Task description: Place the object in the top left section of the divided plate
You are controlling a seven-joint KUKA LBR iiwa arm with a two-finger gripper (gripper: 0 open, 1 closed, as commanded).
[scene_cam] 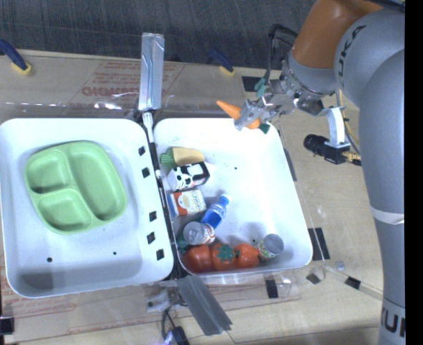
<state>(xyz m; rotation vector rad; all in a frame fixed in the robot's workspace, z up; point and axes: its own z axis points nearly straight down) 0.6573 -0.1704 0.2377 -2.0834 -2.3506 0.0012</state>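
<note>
Two bins (24,264): left holds green plate (73,185); fingers (251,117) grip carrot (234,111) (right bin cluttered).

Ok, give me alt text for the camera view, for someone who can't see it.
A grey robot arm's gripper holds an orange toy carrot above the far edge of the right bin. That bin holds a jumble of toy food and small cans along its left and near sides. The left bin holds a green divided plate with nothing in its sections.

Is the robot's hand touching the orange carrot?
Touching. The camera view shows the gripper raised over the right bin's far edge, with the carrot sticking out from between its jaws.
</note>
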